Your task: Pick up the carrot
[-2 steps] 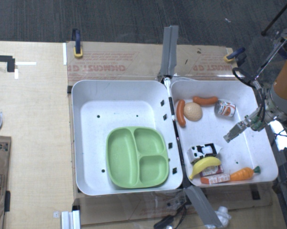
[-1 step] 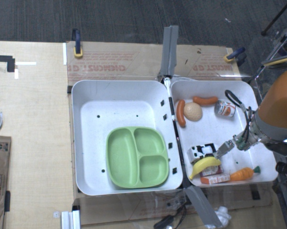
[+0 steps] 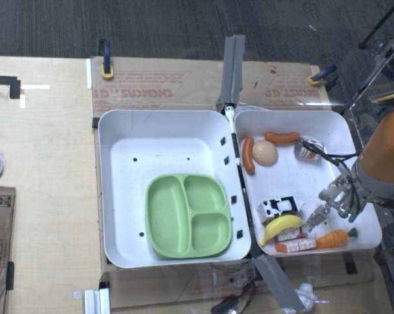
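right bin [image 3: 354,139] taken as landmark | carrot [image 3: 332,239] seen lying at its near right corner, beside a red box [image 3: 295,245] | banana [image 3: 281,226] found left of carrot | gripper [image 3: 317,215] positioned just above carrot, fingers spread apart, nothing held | green divided plate [image 3: 188,214] placed in the left bin [image 3: 118,175] beside it

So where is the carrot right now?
The carrot lies in the right bin's near corner, beside the red box and just below the end effector.
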Available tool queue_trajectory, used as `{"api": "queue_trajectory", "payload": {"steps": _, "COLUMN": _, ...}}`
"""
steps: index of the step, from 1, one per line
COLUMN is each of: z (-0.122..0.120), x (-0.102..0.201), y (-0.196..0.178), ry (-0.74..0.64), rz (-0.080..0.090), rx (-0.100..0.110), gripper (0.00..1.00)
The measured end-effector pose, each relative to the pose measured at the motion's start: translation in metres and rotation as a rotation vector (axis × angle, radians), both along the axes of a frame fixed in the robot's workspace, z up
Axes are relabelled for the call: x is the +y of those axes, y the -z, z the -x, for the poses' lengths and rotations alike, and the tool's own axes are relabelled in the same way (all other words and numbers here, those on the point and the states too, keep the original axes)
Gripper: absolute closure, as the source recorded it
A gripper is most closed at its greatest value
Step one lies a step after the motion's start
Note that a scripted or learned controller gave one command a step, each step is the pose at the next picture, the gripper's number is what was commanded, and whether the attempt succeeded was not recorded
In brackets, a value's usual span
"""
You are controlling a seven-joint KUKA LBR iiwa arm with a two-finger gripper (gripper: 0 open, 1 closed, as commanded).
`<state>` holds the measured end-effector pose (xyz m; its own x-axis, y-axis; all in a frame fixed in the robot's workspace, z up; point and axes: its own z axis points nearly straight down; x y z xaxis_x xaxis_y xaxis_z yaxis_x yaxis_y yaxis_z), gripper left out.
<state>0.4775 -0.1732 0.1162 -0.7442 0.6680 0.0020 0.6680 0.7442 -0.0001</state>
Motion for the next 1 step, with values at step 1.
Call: {"api": "queue_trajectory", "payload": {"steps": 1, "z": -0.0181, "x": -0.0179, "y": -0.0361, "ry": 0.089, "rz": 0.002, "rx": -0.004, "gripper": 0.0}}
